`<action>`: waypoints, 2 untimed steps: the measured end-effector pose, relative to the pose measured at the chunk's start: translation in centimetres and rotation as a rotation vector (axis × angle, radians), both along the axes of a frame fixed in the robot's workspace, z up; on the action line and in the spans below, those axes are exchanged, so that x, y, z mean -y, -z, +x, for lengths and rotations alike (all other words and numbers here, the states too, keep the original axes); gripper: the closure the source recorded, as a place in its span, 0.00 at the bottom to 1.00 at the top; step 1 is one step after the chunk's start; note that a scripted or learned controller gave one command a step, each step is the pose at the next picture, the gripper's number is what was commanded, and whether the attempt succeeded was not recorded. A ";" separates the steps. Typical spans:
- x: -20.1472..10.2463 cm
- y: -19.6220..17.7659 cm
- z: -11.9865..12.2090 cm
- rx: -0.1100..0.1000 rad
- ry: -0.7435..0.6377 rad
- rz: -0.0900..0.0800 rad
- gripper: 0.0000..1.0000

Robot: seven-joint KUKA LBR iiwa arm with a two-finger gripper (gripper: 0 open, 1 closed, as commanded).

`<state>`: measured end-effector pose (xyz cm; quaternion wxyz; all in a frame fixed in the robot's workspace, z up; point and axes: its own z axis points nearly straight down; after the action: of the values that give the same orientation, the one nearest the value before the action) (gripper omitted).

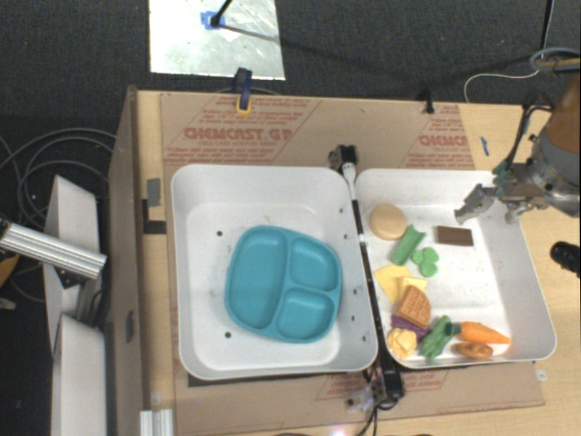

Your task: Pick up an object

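The arm is reaching in from the right, its tool (491, 203) hanging over the right bin (526, 271) near the far wall. Its fingers are spread wide with nothing between them. Just below it a brown block (454, 236) is lying flat on the bin floor. Further left, a tan bun (388, 221) is sitting beside green pieces (416, 250); a carrot (481, 333) is lying at the near edge. A blue tray (283, 283) is resting in the left bin (201, 243).

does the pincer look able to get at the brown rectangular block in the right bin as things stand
Probably yes. The pincer hangs over the right bin, just right of and above the brown block, which lies flat on bare bin floor, apart from the green piece.
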<state>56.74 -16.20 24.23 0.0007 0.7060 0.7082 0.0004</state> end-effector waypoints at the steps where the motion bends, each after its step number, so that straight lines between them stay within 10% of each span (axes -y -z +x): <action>1: -3.0 8.4 5.4 0.000 -0.005 0.001 0.00; 2: -6.3 16.2 3.4 -0.006 -0.004 0.003 0.00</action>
<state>60.12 -9.94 8.00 -0.0026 0.7046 0.7096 -0.0008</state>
